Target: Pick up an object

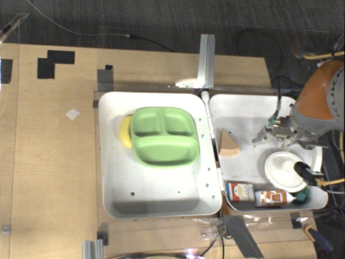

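White and round, the bowl [284, 170] sits at the frame's right in the right bin [242, 112], just below the gripper [280, 127]; whether it is open or closed, I cannot tell.

Pale wooden table [48, 161] under everything; two shallow white bins sit side by side on it, touching along the middle; the left bin [156, 196] lies centre, the right bin [245, 115] just beside it; black tape patches [54, 63] mark the table's far-left corner.
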`<state>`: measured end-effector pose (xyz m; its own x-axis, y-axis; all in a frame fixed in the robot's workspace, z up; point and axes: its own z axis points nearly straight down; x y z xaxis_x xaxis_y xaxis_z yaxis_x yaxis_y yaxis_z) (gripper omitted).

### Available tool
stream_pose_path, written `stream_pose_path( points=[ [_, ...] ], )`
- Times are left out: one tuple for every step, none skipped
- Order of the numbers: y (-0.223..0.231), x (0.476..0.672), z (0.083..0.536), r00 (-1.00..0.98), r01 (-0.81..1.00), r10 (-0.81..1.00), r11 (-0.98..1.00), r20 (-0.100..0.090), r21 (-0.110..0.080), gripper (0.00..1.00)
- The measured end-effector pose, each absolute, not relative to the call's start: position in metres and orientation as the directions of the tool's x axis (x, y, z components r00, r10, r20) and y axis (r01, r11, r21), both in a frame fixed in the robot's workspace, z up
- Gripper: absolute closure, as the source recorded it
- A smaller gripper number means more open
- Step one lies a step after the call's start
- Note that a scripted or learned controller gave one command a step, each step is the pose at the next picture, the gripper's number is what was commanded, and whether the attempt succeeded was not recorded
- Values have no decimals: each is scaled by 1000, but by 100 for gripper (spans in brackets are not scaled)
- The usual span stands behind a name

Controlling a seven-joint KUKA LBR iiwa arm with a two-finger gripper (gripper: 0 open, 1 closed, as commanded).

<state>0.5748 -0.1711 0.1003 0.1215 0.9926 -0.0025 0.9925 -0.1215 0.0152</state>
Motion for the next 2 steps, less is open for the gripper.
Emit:
stream_pose_path(
  points=[
    [-168, 569, 88, 88, 996, 996, -88, -1, 8, 0],
    [-169, 572, 101, 87, 996, 996, -87, -3, 16, 100]
  ],
)
